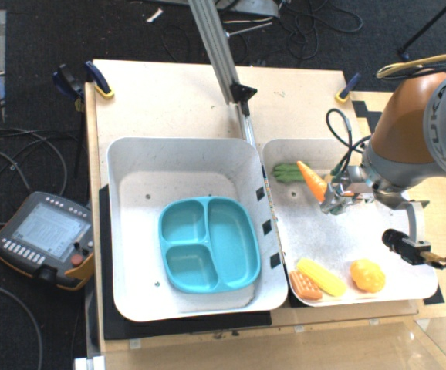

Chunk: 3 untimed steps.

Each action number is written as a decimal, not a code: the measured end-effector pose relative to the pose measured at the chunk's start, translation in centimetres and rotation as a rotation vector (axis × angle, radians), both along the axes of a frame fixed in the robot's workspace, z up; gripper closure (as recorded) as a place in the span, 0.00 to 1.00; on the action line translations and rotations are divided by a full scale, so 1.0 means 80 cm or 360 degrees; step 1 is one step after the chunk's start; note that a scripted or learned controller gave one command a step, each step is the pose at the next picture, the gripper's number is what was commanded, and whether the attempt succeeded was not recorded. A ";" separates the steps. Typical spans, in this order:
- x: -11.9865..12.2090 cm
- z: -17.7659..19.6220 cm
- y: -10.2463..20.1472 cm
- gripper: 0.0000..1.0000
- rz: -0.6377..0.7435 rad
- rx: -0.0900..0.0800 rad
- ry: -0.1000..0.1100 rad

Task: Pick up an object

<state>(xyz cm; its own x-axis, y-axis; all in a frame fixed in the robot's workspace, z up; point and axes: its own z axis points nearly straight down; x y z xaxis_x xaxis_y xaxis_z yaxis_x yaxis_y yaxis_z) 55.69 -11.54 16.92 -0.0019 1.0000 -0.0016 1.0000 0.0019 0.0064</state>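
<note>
Arm cut off at right edge, pincer fingers too small to tell

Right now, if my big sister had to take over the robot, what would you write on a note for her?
Gripper: low in the right bin, right beside the carrot. I can't tell if it has hold of the carrot.
Right bin: carrot and a green vegetable at the far left end; a waffle, a yellow corn cob and an orange-yellow fruit along the near edge.
Left bin: a blue divided plate.
Done: the arm has reached the carrot.
Left: get a sure grip on one thing and lift it.
</note>
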 end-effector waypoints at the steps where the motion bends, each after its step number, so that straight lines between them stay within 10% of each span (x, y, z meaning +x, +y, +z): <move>1: 0.002 0.041 0.000 1.00 0.0000 0.0000 0.0003; 3: 0.005 0.052 0.136 1.00 0.0012 0.0006 0.0008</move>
